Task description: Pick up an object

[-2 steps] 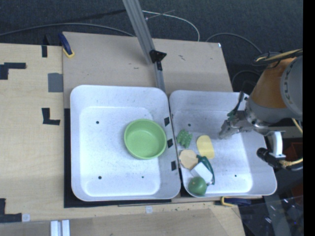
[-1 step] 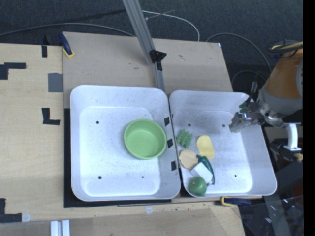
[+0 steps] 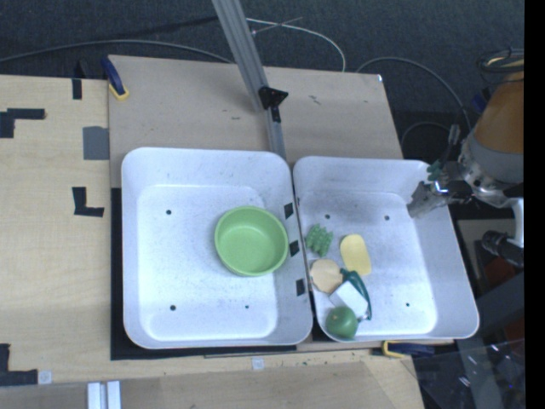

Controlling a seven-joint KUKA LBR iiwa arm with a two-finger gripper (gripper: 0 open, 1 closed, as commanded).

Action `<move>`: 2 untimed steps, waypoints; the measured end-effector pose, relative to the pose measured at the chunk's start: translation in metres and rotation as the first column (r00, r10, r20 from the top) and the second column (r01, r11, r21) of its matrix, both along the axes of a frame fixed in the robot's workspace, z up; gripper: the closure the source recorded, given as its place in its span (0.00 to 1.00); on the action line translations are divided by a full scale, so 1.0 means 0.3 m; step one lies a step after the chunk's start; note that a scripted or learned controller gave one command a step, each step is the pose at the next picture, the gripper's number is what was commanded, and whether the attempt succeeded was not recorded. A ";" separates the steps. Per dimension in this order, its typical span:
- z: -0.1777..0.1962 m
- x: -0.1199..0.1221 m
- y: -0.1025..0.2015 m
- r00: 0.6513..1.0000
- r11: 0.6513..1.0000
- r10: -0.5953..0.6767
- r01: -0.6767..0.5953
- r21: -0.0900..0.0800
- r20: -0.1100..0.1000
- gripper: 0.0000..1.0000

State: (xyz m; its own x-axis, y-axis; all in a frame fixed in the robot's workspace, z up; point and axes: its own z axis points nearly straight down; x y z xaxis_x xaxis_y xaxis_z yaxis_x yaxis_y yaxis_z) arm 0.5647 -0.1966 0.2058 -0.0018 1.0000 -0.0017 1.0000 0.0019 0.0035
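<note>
Two white bins hold light toys; grab the yellow piece across its narrow sides. Whether the end effector is open, you cannot tell.

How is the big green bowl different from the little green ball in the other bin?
The light green plastic bowl is far larger than the dark green ball. The bowl is a paler, yellowish green; the ball is deeper green. The bowl sits alone in the left white bin, open side up; the ball lies crowded among small items at the near edge of the right white bin. Both are round and green.
</note>
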 end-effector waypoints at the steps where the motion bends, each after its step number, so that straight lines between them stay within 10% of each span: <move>1: 0.087 0.003 0.002 1.000 1.000 0.000 0.000 0.001 -0.001 1.00; 2: 0.057 -0.028 0.201 1.000 1.000 0.004 -0.004 0.003 -0.006 1.00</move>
